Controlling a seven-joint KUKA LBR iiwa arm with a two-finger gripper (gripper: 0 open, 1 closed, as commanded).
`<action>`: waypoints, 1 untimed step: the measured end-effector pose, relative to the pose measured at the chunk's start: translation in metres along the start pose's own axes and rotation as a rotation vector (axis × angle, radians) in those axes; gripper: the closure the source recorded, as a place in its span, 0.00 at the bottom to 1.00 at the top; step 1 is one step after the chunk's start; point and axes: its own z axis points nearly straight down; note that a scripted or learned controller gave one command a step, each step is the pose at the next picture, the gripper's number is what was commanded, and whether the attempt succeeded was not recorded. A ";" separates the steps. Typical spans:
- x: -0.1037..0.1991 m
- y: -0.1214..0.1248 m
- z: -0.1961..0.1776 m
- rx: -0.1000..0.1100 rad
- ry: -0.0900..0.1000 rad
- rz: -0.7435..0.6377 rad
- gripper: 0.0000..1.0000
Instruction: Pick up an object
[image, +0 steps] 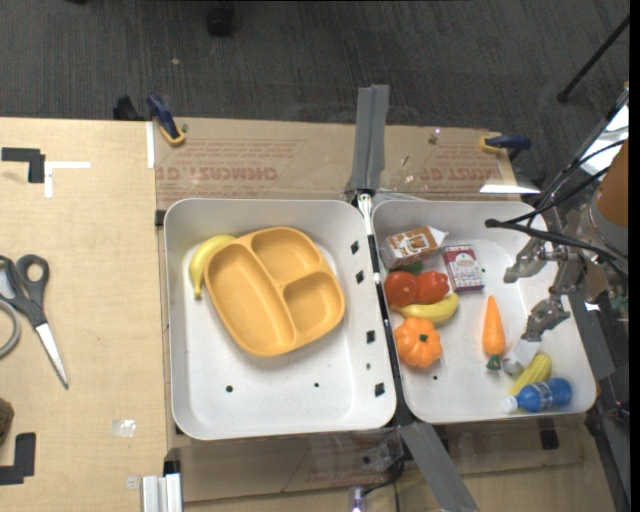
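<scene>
White right bin (470, 408) holds two bananas, one carrot (493, 327); hand (540, 292) open, empty

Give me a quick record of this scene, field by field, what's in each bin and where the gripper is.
left bin: yellow divided plate, banana against its left edge
right bin: two small boxes, tomatoes, small banana, pumpkin, carrot, corn, blue bottle
gripper: over right bin's right side, nothing between its fingers
</scene>
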 end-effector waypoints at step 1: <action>-0.045 -0.008 0.109 0.003 -0.015 0.060 0.00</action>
